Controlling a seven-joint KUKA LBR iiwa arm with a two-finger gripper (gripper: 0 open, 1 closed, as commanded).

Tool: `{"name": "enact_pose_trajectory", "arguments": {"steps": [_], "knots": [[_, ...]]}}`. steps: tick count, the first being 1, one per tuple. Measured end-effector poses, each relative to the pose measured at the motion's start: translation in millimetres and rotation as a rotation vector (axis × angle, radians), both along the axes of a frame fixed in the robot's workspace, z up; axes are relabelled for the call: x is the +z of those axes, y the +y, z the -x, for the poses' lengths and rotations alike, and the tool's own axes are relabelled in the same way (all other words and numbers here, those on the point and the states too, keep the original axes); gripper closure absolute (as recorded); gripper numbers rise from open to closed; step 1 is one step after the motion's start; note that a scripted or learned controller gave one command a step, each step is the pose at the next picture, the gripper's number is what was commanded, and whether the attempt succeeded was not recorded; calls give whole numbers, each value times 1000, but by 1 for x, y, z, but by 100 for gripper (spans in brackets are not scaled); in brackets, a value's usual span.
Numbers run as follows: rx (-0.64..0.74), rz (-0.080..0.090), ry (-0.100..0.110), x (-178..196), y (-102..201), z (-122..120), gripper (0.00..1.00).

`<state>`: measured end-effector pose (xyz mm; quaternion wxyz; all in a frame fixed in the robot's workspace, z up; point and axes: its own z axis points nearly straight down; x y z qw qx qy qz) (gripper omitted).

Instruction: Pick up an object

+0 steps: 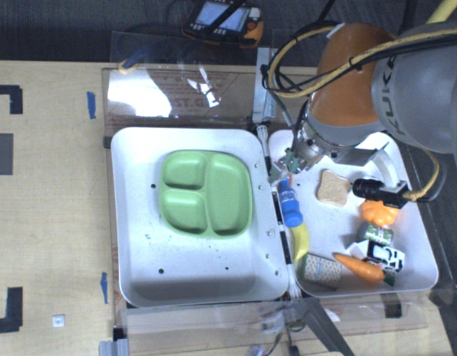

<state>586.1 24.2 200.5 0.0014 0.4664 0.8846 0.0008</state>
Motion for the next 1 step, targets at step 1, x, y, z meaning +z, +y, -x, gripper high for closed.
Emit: {"name": "enact_pose_trajectory", "arguments": {"steps": [1], "knots": [[-206,0,0,-7,20,-29,100]]}}
